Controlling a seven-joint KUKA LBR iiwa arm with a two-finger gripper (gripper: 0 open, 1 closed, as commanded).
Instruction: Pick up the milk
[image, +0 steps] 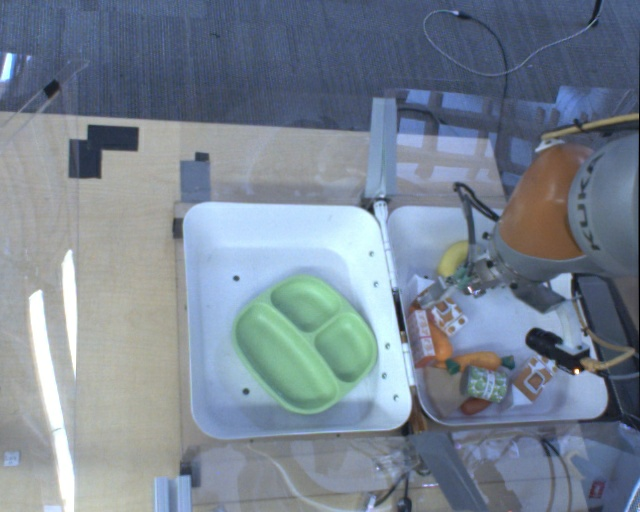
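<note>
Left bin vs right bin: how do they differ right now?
The left bin is wider and holds one green divided plate; the right bin is narrower and holds a clutter of small food items, including a carrot. The arm hangs over the right bin, not the left bin. Both are shallow and white.

Arm (585, 200) cut off at right edge; yellow item (453, 258) partly hidden behind wrist; jaws' state unclear.
</note>
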